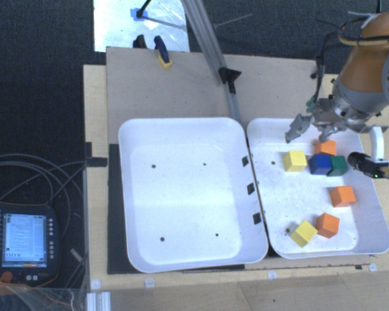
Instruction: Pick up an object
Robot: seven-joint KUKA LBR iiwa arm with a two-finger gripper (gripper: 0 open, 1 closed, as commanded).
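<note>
Camera view, arm: grey body with orange band, reaching in from the right over the far edge of the right bin (376, 235)
Camera view, pincer (313, 135): two grey fingers spread apart with nothing between them; it hangs over the far part of the right bin, just above the cluster of blocks
Camera view, right bin contents, far cluster: yellow block (295, 161) nearest the pincer; orange block (325, 148) partly under the fingers; blue block (320, 164) touching a green block (338, 166); all four lie close together
Camera view, right bin contents, middle: second orange block (342, 195), apart from the far cluster
Camera view, right bin contents, near edge: third orange block (327, 225) just beside a second yellow block (304, 233)
Camera view, left bin (133, 141): white, shallow, a few small dark dots on its floor; it sits side by side with the right bin
Camera view, tabletop (168, 83): tan board carrying both bins; a yellow-and-blue clamp (162, 52) at its far edge; a slanted grey pole (204, 31) crossing above it
Camera view, handheld control pad (21, 241): lit screen, lying left of the tabletop with cables; text on the screen too small to read
Camera view, writing: no legible brand or label on blocks, bins or arm
</note>
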